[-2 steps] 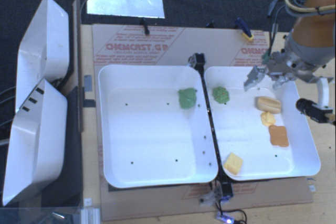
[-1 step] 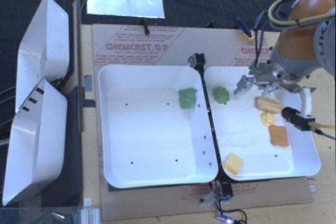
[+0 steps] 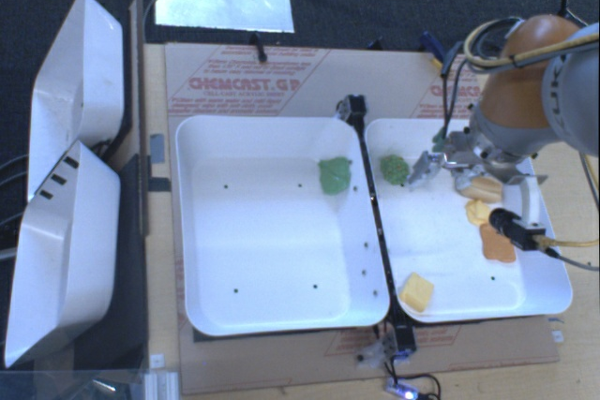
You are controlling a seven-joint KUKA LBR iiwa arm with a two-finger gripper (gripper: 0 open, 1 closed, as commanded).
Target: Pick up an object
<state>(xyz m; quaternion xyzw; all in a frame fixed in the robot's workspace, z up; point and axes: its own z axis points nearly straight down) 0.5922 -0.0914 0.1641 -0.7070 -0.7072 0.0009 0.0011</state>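
- the claw [image 3: 427, 166] hangs low over the right bin [image 3: 450, 300], close to that bin's far left corner, with the grey arm [image 3: 562, 98] and its orange band [image 3: 525, 75] coming in from the right.
- just to the claw's left, a small green lump [image 3: 394, 169] lies on the bin floor; the metal fingertips [image 3: 419, 170] reach almost to it, but i can't tell if they touch it.
- i cannot tell how far apart the claw's fingers stand; nothing shows clamped between them.
- further left of the claw, past the dark divider [image 3: 373, 220] where the two bins meet, a second green lump [image 3: 335, 174] sits in the left bin [image 3: 262, 295], close to that bin's right wall.
- to the claw's right and a bit nearer the front, several tan and orange pieces [image 3: 489, 218] bunch together by the right bin's right side, partly under the arm's black cable fitting [image 3: 511, 228].
- well in front of the claw, a yellow block [image 3: 417, 292] lies near the right bin's front left corner.
- open room: the middle of the right bin's floor, in front of the claw, is bare white, and most of the left bin is bare too.
- the divider and the right bin's far rim are the nearest edges to the claw.
- the bins rest on a cardboard sheet [image 3: 244, 80] on the tabletop.
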